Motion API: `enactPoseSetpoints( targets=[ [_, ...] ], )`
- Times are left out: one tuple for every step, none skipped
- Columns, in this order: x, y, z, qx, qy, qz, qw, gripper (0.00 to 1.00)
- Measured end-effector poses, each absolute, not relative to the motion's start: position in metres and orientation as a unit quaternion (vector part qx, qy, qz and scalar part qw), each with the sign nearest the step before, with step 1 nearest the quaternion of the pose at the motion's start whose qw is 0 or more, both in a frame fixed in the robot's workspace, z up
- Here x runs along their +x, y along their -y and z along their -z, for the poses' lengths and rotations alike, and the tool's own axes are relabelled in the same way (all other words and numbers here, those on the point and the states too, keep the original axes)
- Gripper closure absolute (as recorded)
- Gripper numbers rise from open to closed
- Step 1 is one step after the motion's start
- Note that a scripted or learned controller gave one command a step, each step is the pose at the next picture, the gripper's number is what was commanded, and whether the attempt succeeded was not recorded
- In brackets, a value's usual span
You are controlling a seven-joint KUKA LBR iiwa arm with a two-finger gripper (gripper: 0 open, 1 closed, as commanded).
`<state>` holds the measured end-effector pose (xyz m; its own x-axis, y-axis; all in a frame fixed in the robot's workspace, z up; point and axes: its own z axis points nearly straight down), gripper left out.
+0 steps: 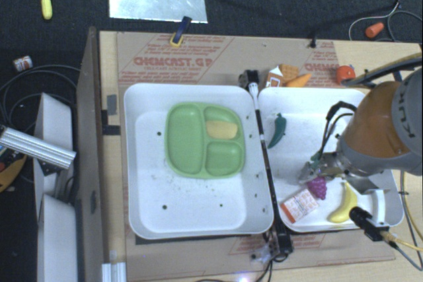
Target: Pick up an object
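My gripper [313, 173] hangs low in the right bin [297, 109], below the arm's orange band [377, 122]. It is just above and left of a purple bunch of grapes [318, 188]. A yellow banana [344, 206] lies to the grapes' right, near the bin's front. A red and white packet [300, 205] lies by the front left corner. A small green pepper [277, 129] rests near the bin's left wall. The arm hides the right part of this bin.
The left bin [149, 208] holds a green divided plate [201, 140] with a yellow item [221, 129] in its upper right compartment. Behind the right bin, on the cardboard, lie a carrot [299, 80] and an orange object [345, 73].
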<state>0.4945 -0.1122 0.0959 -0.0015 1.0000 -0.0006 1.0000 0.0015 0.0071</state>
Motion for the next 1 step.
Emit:
enactPoseSetpoints(
  targets=[
    [0.5502, 0.0186, -0.1890, 0.703, -0.711, -0.0037, 0.004, 1.00]
  ],
)
